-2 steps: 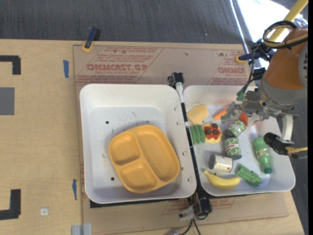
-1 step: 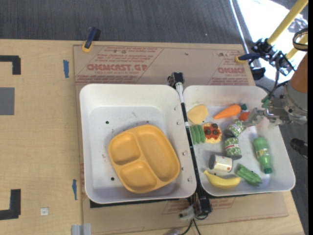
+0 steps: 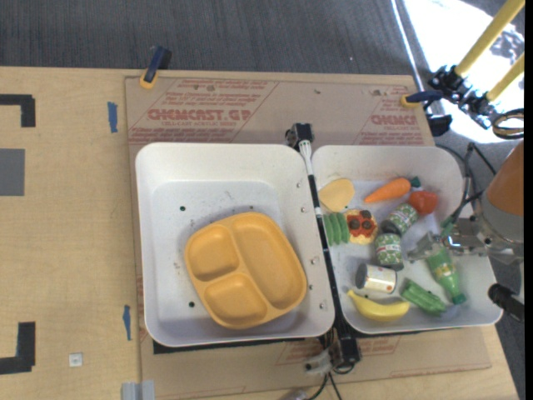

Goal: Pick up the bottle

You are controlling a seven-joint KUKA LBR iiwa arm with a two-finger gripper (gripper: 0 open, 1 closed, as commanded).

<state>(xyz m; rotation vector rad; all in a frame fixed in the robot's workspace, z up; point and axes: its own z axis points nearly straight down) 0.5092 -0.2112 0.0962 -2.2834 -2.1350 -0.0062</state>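
Camera view: nearest me in the right bin lie a banana and a can. The green bottle lies tilted near the right wall, just below my gripper; I cannot tell how my gripper is set. Farther off, a carrot. The yellow plate sits in the left bin.

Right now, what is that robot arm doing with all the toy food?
The robot arm's gripper is reaching in from the right, down into the right bin. It is right at the green bottle, which lies near the bin's right side among toy food like a carrot and a banana. The bottle is still resting in the bin, not lifted. The left bin has a yellow divided plate in it.
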